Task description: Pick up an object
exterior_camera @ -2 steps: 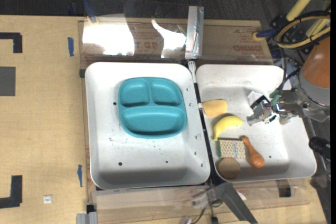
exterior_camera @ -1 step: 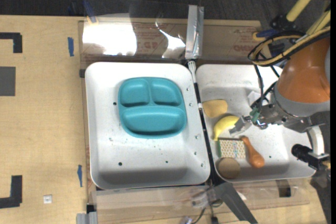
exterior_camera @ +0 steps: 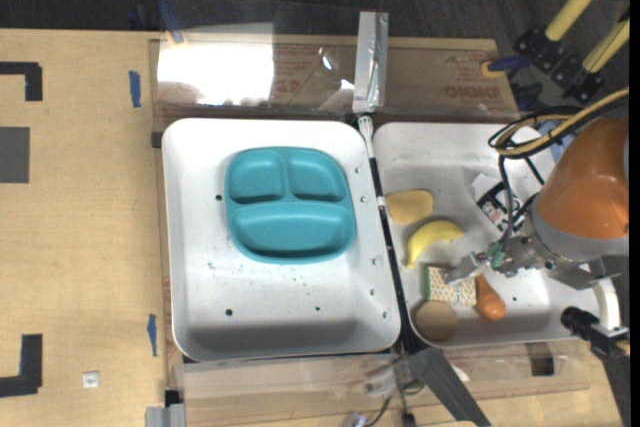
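From my seat, the left bin (exterior_camera: 190, 215) carries only a teal divided plate (exterior_camera: 290, 202), while the right bin (exterior_camera: 440, 143) has the pickable pieces: a tan bun (exterior_camera: 409, 206), a banana (exterior_camera: 430, 238), a brown round item (exterior_camera: 435, 319) and a carrot (exterior_camera: 489, 299). I judge this the approach step: the gripper (exterior_camera: 497, 258) hovers low just above the carrot, and I can't tell how its jaws stand, so next I'd centre over one piece and descend.
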Robot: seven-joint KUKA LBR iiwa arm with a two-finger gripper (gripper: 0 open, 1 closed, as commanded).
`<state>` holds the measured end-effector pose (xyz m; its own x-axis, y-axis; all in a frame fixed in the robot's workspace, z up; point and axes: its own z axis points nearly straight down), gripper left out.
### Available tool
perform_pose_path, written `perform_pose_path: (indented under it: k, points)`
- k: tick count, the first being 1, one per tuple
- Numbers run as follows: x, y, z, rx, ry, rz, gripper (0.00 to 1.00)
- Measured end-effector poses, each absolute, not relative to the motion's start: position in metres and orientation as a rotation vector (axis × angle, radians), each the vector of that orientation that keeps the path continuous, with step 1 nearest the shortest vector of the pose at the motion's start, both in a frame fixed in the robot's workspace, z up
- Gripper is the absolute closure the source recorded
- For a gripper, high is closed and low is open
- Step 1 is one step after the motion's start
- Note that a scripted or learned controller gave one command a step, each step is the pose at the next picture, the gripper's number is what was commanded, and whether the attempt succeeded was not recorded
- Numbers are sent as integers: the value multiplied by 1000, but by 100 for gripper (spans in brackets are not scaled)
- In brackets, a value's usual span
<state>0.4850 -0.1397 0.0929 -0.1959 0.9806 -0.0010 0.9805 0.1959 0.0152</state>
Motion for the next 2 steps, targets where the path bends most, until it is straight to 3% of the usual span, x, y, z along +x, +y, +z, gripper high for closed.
perform_pose_path:
  k: [1, 2]
  points:
    - [488, -140, 104, 1979, 2412, 23, 100]
    - [482, -62, 209, 1970, 2440, 10, 100]
